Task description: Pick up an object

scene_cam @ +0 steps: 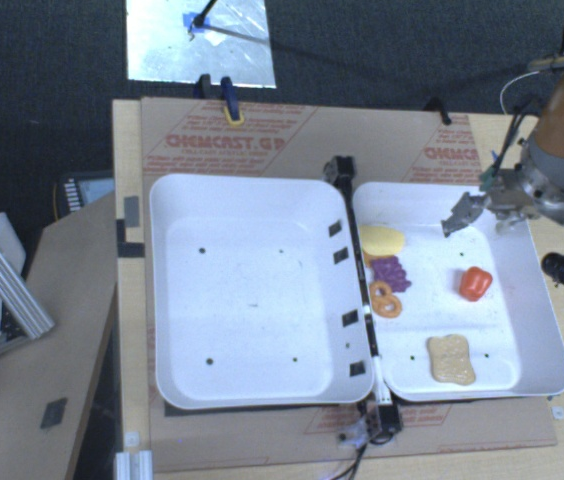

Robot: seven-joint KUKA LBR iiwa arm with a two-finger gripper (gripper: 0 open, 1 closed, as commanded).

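Cardboard-topped bench [262,128] on dark carpet, two white bins [252,193], fingers [459,216] state unclear.

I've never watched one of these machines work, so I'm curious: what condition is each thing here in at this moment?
gripper: raised over the right bin's upper part, holding nothing.
yellow toy food: lying by the divider, untouched.
purple grapes: lying just below it.
orange pretzel: flat, beside the grapes.
red pepper: lying alone, mid-bin.
bread slice: flat, near the front.

toys in right bin [532,298], left bin [162,268] beside
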